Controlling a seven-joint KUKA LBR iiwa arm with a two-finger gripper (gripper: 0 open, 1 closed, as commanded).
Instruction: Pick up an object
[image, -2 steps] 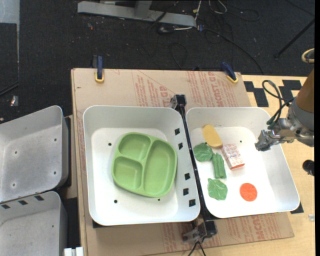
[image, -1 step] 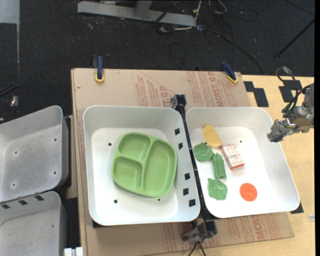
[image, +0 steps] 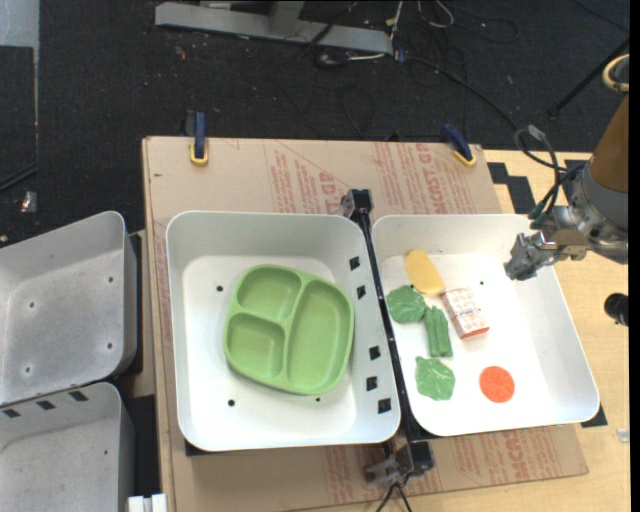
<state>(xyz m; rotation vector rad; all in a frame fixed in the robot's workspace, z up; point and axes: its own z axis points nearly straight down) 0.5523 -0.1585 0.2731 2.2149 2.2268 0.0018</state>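
Note:
The right bin (image: 560, 330) holds several small things: a yellow oblong piece (image: 424, 271), a small red-and-white box (image: 466, 312), a green leafy piece (image: 406, 304), a green stick-like piece (image: 437, 332), a second green leafy piece (image: 435, 378) and an orange-red disc (image: 497, 384). My gripper (image: 523, 258) hangs over the upper right part of this bin, to the right of the yellow piece and the box, apart from all of them. Nothing shows between its tips.
A green divided plate (image: 290, 328) lies in the left bin (image: 200, 250). A dark divider (image: 375, 310) runs between the bins. Two clamps (image: 198, 140) (image: 460, 145) grip the cardboard sheet's far edge. Spare white trays (image: 60, 290) sit at the far left.

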